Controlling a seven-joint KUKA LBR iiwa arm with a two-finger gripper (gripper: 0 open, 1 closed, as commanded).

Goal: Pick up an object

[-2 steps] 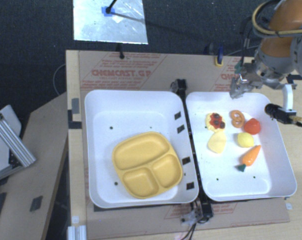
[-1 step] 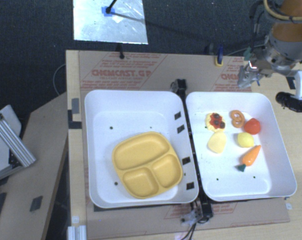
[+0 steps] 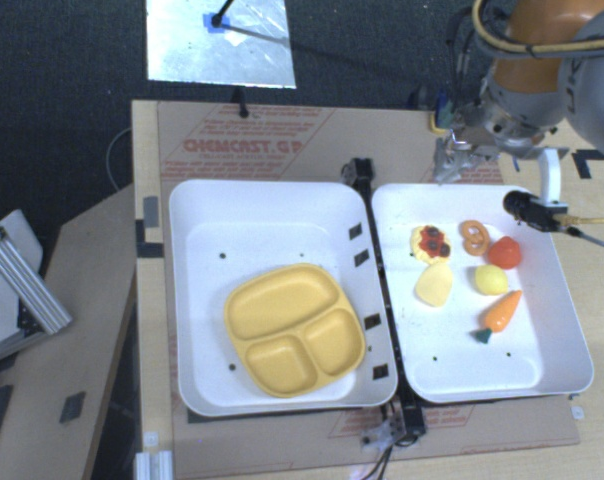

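While arm (image 3: 552,38) hangs above right bin's (image 3: 557,368) far edge | tool (image 3: 452,163) points down | finger state unreadable

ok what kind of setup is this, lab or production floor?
Most likely a robotics lab pick-test bench. Two shallow white plastic bins sit on a cardboard-covered bench, one holding a yellow three-compartment plastic tray, the other small toy foods like an orange plastic carrot. The end effector hangs above the right bin's far edge.

text: "CHEMCAST GP" | red print | on brown board (image 3: 244,133) behind bins
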